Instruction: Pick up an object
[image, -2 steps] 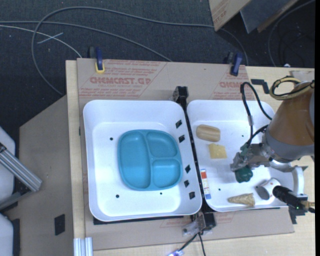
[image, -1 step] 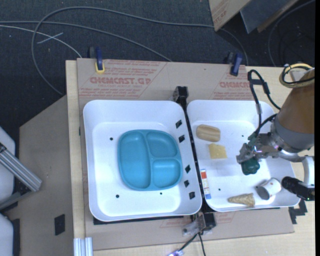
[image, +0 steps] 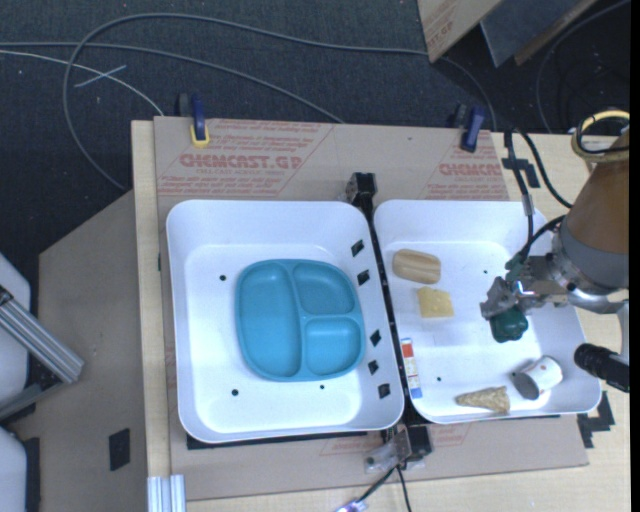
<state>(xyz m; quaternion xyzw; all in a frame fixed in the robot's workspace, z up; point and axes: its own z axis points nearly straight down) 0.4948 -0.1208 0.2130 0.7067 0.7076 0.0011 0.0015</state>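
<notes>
Camera view, down at a slant: shows two shallow white bins side by side on a bench (image: 300, 145) topped with printed cardboard. Carries a blue clamp (image: 200, 125) at the far left edge and another blue clamp (image: 472, 128) at the far right.

Left bin (image: 190, 300): holds a blue divided plate (image: 298, 320), flat, near the middle.

Right bin (image: 470, 225): holds a tan roll (image: 416, 266) towards the far left part, with a yellow block (image: 435, 302) just beside it on the near side. Keeps a tan wedge (image: 483, 400) by the near rim and a white and grey cylinder (image: 538, 377) close to that wedge, on its right. Also a thin red and white stick (image: 408, 360) along the rim next to the divider.

Reaches in from the right: grey arm (image: 600, 225), ending in the gripper (image: 506, 304) over the right half of the right bin. Sits directly below the gripper, touching or nearly touching it: a dark teal object (image: 511, 326). Cannot tell whether clenched, released, or grasping the teal piece; too small and too shadowed to judge. Cannot tell either whether the teal piece rests on the bin floor or hangs clear of it.
</notes>
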